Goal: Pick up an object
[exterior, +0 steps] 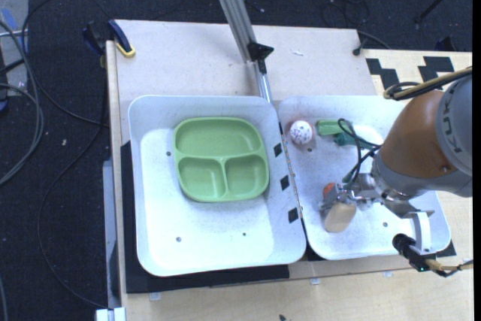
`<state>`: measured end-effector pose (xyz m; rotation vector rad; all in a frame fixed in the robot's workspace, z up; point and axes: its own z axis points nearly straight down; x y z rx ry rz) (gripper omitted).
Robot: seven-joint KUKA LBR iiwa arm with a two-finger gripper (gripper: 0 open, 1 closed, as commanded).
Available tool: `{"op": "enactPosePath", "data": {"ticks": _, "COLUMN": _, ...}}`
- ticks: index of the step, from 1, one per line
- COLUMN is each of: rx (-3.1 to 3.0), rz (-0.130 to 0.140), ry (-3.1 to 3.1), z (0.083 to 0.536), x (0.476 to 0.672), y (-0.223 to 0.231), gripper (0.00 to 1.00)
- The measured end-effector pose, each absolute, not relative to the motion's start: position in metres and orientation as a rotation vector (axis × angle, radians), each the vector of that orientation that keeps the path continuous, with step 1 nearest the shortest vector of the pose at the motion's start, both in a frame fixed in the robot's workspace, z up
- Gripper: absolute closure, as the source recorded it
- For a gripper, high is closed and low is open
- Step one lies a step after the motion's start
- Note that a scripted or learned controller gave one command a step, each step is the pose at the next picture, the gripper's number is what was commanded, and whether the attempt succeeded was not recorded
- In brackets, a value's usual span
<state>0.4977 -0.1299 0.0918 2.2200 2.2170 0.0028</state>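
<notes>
I see a tan, rounded object lying in the right bin, near its front left part. Just above it there is a small orange-red piece, and I cannot tell if this belongs to the object or is a separate thing. The gripper is directly over this place, touching or almost touching the tan object, but the wrist and cables cover the jaws, so I cannot tell whether they are spread or pressed together, or if they pinch anything.

Farther back in the same bin lies a white ball with red dots, and beside it a green item, partly hidden by a dark cable. Something white is next to it, cut off by the arm, which covers much of the right side of this bin.

The left bin holds a green divided plate with three compartments. Both bins stand on the table, touching side by side.
</notes>
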Motion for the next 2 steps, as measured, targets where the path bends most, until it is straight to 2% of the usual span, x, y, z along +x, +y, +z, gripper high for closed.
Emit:
{"op": "enactPosePath", "data": {"ticks": 1, "rx": 2.22, "rz": 0.004, "ry": 2.211, "z": 0.105, "x": 0.499, "y": -0.132, "gripper": 1.0}}
{"op": "enactPosePath", "data": {"ticks": 2, "rx": 2.215, "rz": 0.004, "ry": 2.223, "z": 0.161, "x": 0.504, "y": -0.122, "gripper": 1.0}}
